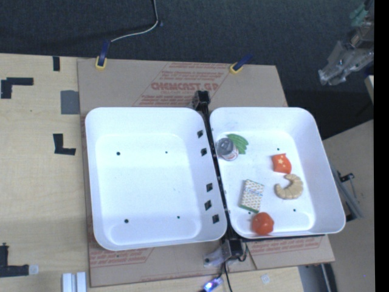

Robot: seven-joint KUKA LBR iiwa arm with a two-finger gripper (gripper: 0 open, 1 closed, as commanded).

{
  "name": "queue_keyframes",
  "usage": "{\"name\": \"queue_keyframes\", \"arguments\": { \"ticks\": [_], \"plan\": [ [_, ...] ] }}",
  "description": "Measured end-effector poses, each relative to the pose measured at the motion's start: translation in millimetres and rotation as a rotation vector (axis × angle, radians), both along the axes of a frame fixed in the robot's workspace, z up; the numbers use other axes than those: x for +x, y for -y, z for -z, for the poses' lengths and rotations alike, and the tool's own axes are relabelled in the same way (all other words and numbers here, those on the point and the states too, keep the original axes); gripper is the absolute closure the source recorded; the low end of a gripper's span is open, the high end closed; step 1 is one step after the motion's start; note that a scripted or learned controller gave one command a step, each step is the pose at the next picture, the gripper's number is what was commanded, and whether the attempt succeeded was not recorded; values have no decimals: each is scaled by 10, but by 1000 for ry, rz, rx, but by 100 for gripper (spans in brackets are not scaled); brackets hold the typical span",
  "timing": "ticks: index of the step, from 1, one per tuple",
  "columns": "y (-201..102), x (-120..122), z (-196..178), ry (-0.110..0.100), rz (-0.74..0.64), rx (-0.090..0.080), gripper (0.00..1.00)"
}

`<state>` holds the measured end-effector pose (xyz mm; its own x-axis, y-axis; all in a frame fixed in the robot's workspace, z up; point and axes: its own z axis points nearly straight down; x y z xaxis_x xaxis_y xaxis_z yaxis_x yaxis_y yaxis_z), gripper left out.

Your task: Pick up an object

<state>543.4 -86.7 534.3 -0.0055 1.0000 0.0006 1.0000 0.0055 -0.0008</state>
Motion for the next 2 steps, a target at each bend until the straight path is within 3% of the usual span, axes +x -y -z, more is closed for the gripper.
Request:
{"name": "queue_keyframes", "arguments": {
  "ticks": [1,2],
  "plan": [
    [-810,-7,-1,0,-3,1,100],
    [-1888,452,701,-9,-6,0,100]
  ]
}}
